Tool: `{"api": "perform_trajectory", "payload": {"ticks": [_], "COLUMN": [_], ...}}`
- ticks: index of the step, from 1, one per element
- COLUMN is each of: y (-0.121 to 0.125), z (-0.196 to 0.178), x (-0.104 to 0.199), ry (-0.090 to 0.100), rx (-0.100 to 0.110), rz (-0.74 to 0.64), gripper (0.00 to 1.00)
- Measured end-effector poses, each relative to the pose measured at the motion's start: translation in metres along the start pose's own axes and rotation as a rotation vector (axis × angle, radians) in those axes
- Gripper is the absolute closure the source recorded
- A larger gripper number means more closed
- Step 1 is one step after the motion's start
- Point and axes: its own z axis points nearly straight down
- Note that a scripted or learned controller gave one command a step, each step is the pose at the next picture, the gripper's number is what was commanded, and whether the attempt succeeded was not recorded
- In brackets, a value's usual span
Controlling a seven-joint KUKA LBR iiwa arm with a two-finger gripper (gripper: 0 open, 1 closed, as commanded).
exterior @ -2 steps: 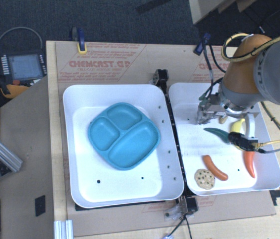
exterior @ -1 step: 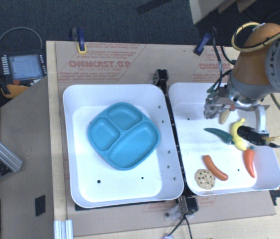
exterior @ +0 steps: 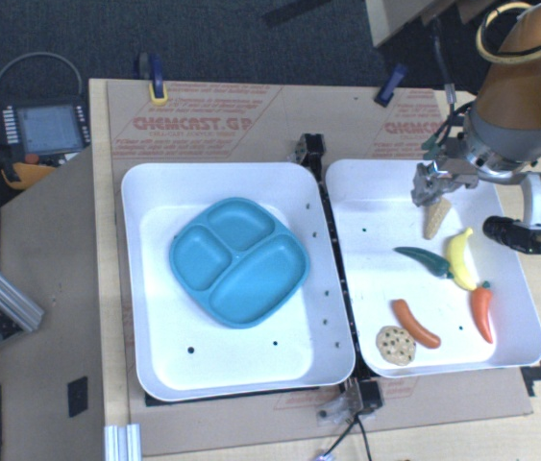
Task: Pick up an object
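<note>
In the right bin (exterior: 366,257) lie a tan cone-shaped piece (exterior: 434,221), a yellow banana (exterior: 461,258), a dark green pepper (exterior: 426,260), an orange carrot (exterior: 482,312), a red sausage (exterior: 415,323) and a round cookie (exterior: 396,345). My gripper (exterior: 432,189) hangs over the bin's back part, right above the top of the tan cone. Its tips sit at the cone's upper end, and whether they touch it is unclear.
The left bin (exterior: 155,353) holds a blue divided plate (exterior: 239,260). A black clamp (exterior: 309,147) sits between the bins at the back. A pendant with a screen (exterior: 44,128) lies off the bench at left.
</note>
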Motion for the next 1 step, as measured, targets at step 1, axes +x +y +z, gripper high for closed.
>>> {"api": "perform_trajectory", "payload": {"ticks": [1], "y": [0.0093], "z": [-0.0485], "x": [0.0045], "ry": [0.001], "rx": [0.001], "rz": [-0.001], "gripper": [1.0]}}
